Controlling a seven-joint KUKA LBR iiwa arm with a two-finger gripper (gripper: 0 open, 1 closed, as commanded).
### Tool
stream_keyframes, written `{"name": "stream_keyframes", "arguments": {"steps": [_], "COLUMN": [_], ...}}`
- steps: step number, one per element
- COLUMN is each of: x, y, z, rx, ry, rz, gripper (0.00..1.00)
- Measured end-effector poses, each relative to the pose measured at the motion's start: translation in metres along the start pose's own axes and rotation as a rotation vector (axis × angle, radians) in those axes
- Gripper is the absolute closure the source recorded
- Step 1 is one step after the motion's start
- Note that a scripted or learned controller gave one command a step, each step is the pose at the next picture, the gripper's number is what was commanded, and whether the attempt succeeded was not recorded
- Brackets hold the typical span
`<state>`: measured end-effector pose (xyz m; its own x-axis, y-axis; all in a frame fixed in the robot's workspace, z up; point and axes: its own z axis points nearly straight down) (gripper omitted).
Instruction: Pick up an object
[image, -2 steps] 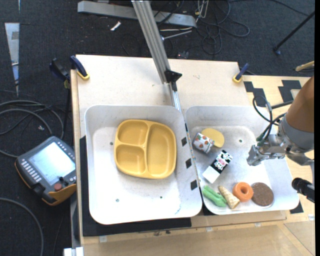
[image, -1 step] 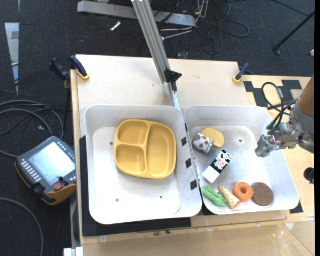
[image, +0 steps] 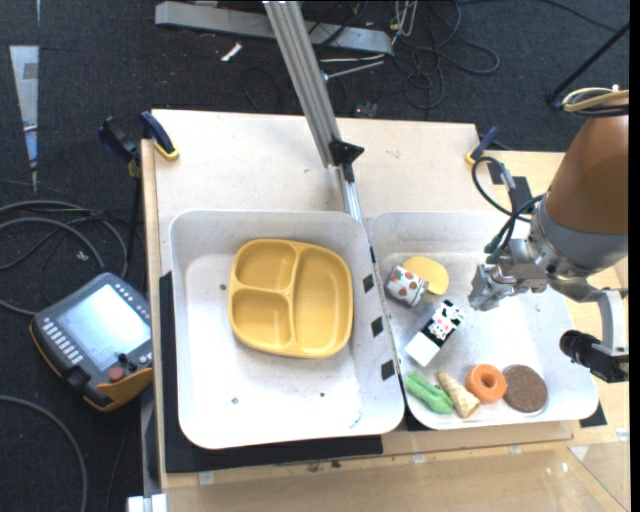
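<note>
Arm enters from the right, wrist bent down over the right bin (image: 575, 405); gripper (image: 483, 297) state indeterminate. Nearest object, the cow-patterned carton (image: 436, 333), lies just left below it.

Even, bright light from overhead falls on the pale worktop (image: 420, 160) and both white bins (image: 200, 300), which look slightly washed out. Shadows are soft and short. The dark floor (image: 70, 150) stays dim; fine detail is mildly soft throughout
</note>
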<state>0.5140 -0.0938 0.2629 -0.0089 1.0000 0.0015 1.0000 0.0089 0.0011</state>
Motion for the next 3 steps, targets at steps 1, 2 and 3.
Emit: {"name": "stream_keyframes", "arguments": {"steps": [1, 2, 3], "x": [0.051, 0.103, 0.153], "y": [0.007, 0.0, -0.002], "z": [-0.003, 0.011, 0.025], "rx": [0.001, 0.003, 0.004], "ry": [0.0, 0.0, 0.0], "rz": [0.0, 0.0, 0.001], "gripper": [1.0, 1.0, 1.0]}}
